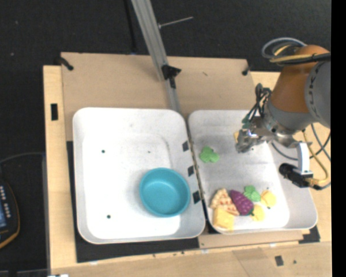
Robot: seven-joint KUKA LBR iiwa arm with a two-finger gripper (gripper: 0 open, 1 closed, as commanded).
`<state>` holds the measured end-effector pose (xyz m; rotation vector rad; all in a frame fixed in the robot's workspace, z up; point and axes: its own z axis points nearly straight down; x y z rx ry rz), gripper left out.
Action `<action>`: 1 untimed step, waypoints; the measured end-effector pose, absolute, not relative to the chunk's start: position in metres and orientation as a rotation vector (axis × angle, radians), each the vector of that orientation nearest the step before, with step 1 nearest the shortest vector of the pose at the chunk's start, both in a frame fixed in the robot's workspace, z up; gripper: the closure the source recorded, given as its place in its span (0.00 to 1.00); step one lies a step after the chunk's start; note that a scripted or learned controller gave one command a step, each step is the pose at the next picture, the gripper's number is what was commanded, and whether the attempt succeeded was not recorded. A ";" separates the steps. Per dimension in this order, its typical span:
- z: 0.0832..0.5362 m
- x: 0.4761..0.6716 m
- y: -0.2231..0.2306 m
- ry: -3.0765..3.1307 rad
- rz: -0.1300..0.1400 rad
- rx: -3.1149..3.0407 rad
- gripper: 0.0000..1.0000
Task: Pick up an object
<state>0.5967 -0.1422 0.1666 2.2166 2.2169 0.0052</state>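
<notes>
Plastic-looking and probably light, the green toy (pixel 208 154) is lying just left of the pincer (pixel 244 143). We are recommending pinching across its middle; we cannot tell the pincer's state.

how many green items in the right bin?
2. One green piece lies alone near the right bin's left wall; another green piece sits in the cluster at its front. More may be hidden under the pile.
</notes>
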 end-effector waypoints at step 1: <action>0.230 0.595 -0.142 2.219 0.006 2.213 1.00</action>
